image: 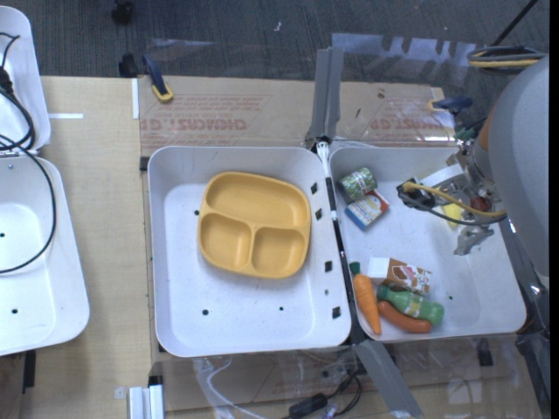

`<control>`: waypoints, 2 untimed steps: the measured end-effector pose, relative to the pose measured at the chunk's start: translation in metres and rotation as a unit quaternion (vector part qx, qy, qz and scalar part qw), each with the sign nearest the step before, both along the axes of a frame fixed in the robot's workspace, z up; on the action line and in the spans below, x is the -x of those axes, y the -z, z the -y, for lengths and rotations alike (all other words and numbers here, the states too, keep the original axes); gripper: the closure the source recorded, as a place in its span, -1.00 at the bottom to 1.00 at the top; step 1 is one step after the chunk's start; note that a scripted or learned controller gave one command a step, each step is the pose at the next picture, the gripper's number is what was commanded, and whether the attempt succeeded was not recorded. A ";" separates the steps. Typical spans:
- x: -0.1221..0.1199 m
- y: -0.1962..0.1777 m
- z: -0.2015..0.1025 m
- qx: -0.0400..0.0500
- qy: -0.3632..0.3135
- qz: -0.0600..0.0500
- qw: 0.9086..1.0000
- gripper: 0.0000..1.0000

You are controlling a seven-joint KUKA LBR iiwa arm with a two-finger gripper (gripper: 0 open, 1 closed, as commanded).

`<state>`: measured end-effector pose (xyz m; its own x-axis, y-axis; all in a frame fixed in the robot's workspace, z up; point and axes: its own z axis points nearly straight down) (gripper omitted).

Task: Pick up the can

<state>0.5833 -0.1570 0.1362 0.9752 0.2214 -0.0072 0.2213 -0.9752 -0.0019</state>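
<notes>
I look down on the pale wooden surface (96,120), which carries two white bins side by side. The grey arm (524,138) comes in from the right and hangs over the right side of the right bin (489,295). Its jaws point down there, and I cannot tell if they are open or closed. In the left bin (175,304) a yellow divided plate (253,223) lies flat, a little above the middle. At the lower left of the right bin an orange carrot (365,304) lies along the wall, with a green bottle (415,305) and a printed packet (409,277) just beside it. The green can (357,182) lies on its side in the upper left corner of the right bin, touching a small red and blue box (368,209), well apart from the jaws.
</notes>
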 end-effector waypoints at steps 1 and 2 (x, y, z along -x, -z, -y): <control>0.008 0.049 -0.065 -0.001 0.009 -0.001 1.000 -1.00; 0.009 0.045 -0.065 0.000 0.006 -0.006 1.000 1.00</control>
